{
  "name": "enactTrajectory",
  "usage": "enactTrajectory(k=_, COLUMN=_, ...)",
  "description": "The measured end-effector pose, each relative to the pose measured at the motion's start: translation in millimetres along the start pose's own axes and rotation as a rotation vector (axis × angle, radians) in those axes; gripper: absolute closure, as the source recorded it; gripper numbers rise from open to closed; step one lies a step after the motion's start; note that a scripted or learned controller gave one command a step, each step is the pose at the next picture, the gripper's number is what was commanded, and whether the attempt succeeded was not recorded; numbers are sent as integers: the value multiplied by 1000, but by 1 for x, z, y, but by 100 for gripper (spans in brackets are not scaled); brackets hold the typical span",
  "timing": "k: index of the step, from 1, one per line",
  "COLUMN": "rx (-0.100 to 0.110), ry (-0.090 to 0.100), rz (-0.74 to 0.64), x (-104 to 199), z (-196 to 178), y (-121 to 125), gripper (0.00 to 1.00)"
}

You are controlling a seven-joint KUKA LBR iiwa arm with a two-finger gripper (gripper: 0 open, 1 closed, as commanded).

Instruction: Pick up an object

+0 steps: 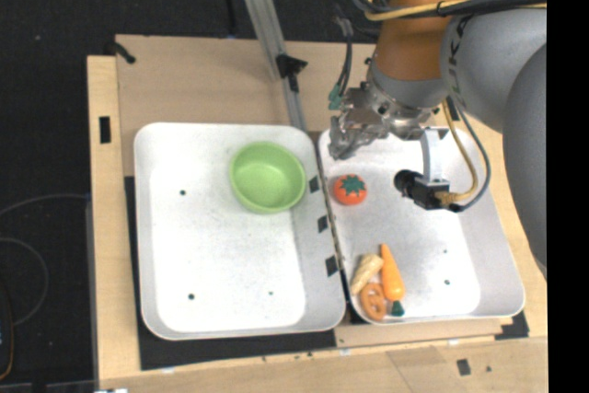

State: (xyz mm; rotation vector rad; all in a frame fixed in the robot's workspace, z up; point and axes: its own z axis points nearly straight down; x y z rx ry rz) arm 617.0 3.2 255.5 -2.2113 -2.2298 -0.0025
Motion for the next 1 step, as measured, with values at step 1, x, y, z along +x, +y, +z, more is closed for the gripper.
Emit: enactTrajectory(k=1, rx=1, ry=0, rz=0, x=53, z=-5, y=-7, gripper=100)
